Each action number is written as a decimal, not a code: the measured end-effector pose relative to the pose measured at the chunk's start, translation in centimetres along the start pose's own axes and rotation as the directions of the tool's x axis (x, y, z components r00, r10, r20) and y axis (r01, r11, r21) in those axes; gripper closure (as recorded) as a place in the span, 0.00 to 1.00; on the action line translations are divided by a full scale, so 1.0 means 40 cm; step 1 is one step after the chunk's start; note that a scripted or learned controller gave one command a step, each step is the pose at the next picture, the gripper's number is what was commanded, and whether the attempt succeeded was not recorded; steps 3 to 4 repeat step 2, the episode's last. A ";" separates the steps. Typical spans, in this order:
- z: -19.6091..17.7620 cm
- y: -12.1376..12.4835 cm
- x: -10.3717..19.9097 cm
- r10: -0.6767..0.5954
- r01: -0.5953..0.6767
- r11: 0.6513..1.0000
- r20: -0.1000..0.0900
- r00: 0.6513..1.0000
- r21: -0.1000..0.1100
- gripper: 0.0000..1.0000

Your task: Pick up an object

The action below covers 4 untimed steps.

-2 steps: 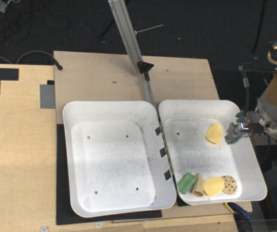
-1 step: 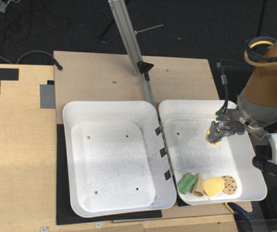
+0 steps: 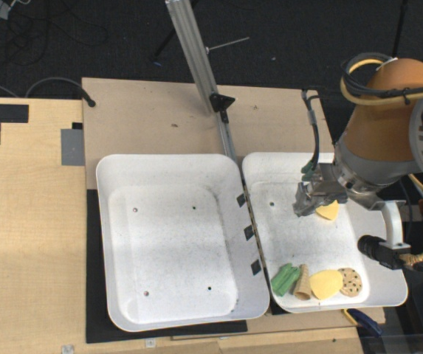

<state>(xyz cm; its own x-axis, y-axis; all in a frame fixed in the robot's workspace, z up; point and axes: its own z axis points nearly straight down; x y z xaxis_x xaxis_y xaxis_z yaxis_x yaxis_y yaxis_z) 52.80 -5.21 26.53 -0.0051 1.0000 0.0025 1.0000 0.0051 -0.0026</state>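
My gripper (image 3: 308,203) hangs low over the middle of the right bin (image 3: 285,175), reaching in from the right. A small yellow piece (image 3: 328,212) lies right beside its tip, partly hidden by it; whether they touch I cannot tell. Along the bin's near edge lie a green object (image 3: 286,278), a tan cone-like piece (image 3: 301,283), a yellow lemon-shaped object (image 3: 325,284) and a chocolate-chip cookie (image 3: 350,281).
The left bin (image 3: 115,198) sits beside the right one, with black clips (image 3: 248,232) along the shared edge. A slanted metal rail (image 3: 196,57) rises behind the bins. A black cable (image 3: 314,127) runs over the right bin's far edge.
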 end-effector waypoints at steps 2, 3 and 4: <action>0.057 0.036 0.237 0.001 -0.001 1.000 0.001 1.000 0.004 1.00; 0.057 0.036 0.237 0.001 -0.001 1.000 0.001 1.000 0.004 1.00; 0.057 0.036 0.237 0.001 -0.001 1.000 0.001 1.000 0.004 1.00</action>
